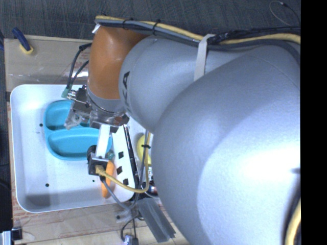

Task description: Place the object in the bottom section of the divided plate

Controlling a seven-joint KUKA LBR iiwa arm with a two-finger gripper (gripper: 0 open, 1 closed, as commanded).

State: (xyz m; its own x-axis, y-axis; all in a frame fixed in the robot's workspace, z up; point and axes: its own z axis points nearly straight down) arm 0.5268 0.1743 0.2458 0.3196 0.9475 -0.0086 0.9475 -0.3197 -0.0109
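The blue divided plate (69, 142) lies in the left white bin (30, 177), toward its upper right. A ridge splits the plate into an upper section and a larger lower one, and what shows of both sections is bare. My gripper (75, 117) hangs over the plate's right half, near the ridge, under the orange wrist band. Its tips are hidden among the metal parts of the wrist. An orange object (105, 187) lies at the bin's lower right edge, below the plate and partly behind the yellow cable.
The grey arm covers most of the right bin. A yellow thing (140, 148) peeks out between the bins' shared wall and the arm. A blue and yellow tool (22, 40) lies on the bench at the top left, outside the bins.
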